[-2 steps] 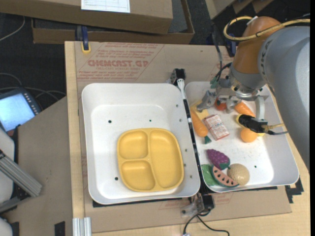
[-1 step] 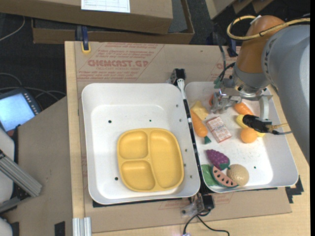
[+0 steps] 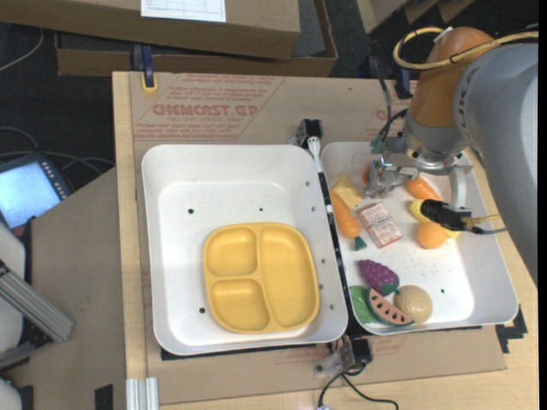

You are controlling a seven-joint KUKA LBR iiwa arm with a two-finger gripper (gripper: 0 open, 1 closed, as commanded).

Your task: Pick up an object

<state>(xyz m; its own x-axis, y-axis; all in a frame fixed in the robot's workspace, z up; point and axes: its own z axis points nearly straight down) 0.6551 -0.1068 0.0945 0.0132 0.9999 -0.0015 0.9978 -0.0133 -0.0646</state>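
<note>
1. Toy food, the stuff we could pick from, lies scattered in the right bin (image 3: 491, 301): a carrot (image 3: 345, 216), a small printed packet (image 3: 379, 225), an orange ball (image 3: 432, 235), a banana (image 3: 438, 211), purple grapes (image 3: 378, 273), a watermelon slice (image 3: 382, 307) and a beige round piece (image 3: 414, 301).
2. We see the gripper (image 3: 386, 178) low over the upper part of that bin, near the packet and just above the carrot's end.
3. We cannot tell how its jaws stand; the wrist hides them, and we see nothing held between them.
4. We find the yellow divided tray (image 3: 259, 277) resting in the left bin (image 3: 171, 186), well apart from the arm.
</note>
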